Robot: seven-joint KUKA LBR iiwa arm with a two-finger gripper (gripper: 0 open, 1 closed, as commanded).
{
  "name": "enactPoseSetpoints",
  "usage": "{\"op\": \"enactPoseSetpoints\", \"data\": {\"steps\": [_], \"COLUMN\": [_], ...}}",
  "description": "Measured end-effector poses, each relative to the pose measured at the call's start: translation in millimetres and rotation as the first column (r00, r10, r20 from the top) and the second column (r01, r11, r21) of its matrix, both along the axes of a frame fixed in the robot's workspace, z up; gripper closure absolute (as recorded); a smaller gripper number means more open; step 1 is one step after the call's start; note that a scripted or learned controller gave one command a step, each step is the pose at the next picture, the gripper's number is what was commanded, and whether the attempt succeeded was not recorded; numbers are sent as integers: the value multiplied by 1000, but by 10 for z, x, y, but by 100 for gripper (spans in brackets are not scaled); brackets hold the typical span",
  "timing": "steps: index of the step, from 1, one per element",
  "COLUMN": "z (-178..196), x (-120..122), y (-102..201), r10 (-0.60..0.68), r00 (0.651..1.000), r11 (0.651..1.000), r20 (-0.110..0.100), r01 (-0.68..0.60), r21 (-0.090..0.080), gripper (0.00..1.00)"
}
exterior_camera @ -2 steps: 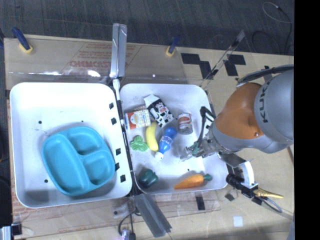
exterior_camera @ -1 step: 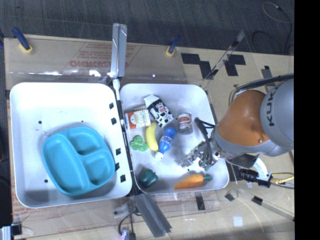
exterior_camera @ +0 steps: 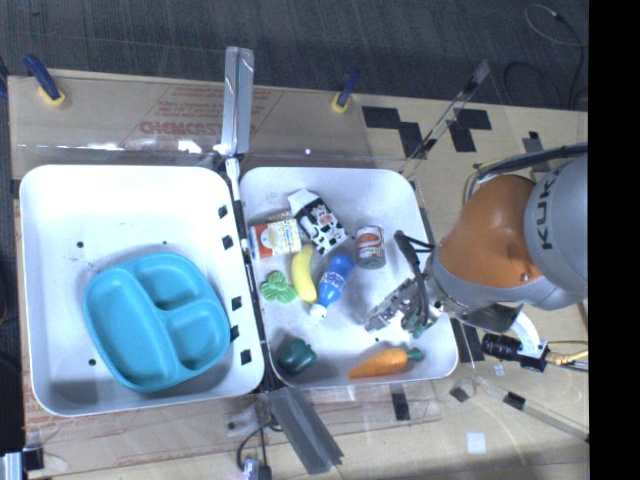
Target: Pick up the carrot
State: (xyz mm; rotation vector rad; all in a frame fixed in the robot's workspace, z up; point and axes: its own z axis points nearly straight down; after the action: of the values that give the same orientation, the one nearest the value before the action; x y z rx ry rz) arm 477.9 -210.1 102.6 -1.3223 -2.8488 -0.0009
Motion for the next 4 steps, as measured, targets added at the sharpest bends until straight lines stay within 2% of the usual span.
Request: {"op": "enactPoseSetpoints", "data": {"steps": [1,2,3,4], "z": [0,104,102,-97], "x": [1,13,12,-3], "y": [1,4,6,4], "r10": [0,6,6,303], "r00": [1000,1000,1000,953], "r11": [1000,1000,1000,953], "r20": [0,2,1,0], "r01": [0,-6,-6,-303], "r21": [0,-1,-1,-1], "gripper": [0,100,0,0]}}
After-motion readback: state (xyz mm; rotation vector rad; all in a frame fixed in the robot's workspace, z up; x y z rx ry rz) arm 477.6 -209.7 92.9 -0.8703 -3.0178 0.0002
